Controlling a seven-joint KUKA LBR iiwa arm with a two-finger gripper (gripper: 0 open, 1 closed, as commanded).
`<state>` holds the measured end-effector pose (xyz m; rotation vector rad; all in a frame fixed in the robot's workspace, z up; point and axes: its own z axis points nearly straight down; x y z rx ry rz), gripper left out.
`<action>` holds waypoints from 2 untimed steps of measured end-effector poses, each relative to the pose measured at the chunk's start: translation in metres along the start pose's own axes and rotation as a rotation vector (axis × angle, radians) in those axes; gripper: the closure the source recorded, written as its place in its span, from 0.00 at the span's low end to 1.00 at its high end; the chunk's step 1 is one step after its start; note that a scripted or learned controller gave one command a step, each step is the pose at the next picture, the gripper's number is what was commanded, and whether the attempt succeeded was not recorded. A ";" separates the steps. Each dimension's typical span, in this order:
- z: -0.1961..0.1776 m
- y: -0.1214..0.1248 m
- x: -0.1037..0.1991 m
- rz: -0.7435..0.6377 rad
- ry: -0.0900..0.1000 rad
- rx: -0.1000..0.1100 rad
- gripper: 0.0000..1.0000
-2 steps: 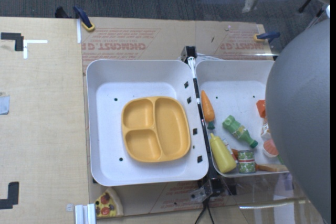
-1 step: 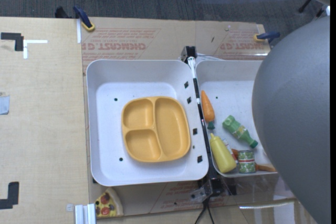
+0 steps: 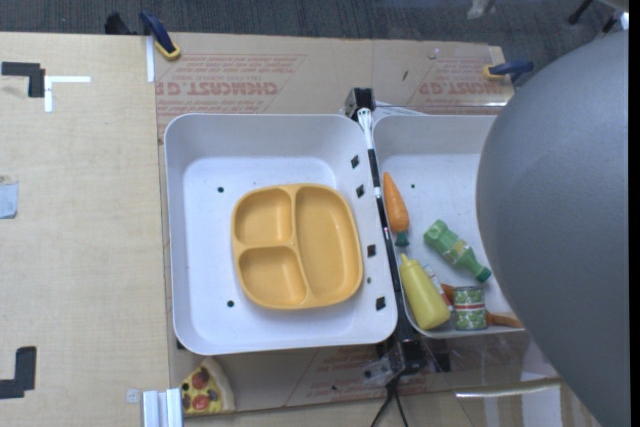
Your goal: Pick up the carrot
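Gripper's state I cannot tell; arm [image 3: 565,215] approaching, next it must descend on the carrot [image 3: 396,203] beside the right bin's [image 3: 440,133] left wall.

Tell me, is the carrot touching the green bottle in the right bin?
Apart. The camera view shows bare white bin floor between the carrot, which lies along the right bin's left wall, and the green bottle, which lies lower and to its right.

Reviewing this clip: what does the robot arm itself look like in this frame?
The arm appears as a large, smooth, rounded grey casing, blurred because it sits close to the camera. It has a matte, plain surface with no markings or cables visible on it. Behind it, the right bin is partly covered.
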<state>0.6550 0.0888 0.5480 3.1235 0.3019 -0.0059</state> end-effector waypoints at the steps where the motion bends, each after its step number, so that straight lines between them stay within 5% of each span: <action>1: -0.008 0.001 0.001 0.004 -0.001 -0.001 1.00; 2: -0.008 0.002 0.001 0.003 -0.002 -0.001 0.00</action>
